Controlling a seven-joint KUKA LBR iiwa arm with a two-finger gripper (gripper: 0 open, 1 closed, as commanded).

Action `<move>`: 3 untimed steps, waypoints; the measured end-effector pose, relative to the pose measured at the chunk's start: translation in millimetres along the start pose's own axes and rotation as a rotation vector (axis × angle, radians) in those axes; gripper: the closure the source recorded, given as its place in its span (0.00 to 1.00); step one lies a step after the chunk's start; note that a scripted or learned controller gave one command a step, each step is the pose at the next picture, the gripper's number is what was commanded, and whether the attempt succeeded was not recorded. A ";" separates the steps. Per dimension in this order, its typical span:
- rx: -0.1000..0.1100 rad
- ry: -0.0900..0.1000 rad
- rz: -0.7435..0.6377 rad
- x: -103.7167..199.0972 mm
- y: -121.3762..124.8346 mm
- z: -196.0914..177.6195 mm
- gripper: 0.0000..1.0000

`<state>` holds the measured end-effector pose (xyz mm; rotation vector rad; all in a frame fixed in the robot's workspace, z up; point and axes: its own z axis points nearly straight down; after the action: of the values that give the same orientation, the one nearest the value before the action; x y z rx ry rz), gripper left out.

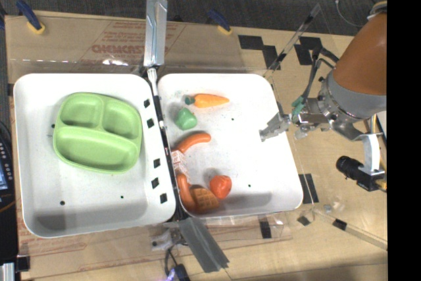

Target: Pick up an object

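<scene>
Camera view: two white bins are seen side by side on the counter; the right bin is taken as landmark. Inside it, a carrot lies near the far wall, a green pepper just beside it toward the divider, an orange sausage-like piece nearer the middle, and a red tomato touching a brown pastry-like item at the near-left corner. A green sectioned plate is seen in the bin left of the landmark. The pincer hangs over the right bin's right edge, well apart from every item; nothing is seen between its tips, and whether it is wide or narrow cannot be told from this angle. No target has been reached yet, judged from the layout. The carrot or the orange piece is suggested as target: both lie clear of neighbours, whereas the tomato is crowded against the wall. The grasp should be aligned across the short axis, the descent centred, and the closure confirmed before lifting.
</scene>
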<state>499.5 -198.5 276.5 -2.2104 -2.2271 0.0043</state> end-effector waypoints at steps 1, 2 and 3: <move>0.004 0.001 0.084 48.2 54.1 139.2 0.00; 0.000 0.001 -0.032 89.2 132.3 185.5 0.00; 0.001 0.001 -0.076 98.6 41.7 185.5 0.00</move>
<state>539.6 -99.5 90.9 -2.1235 -2.3087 0.0041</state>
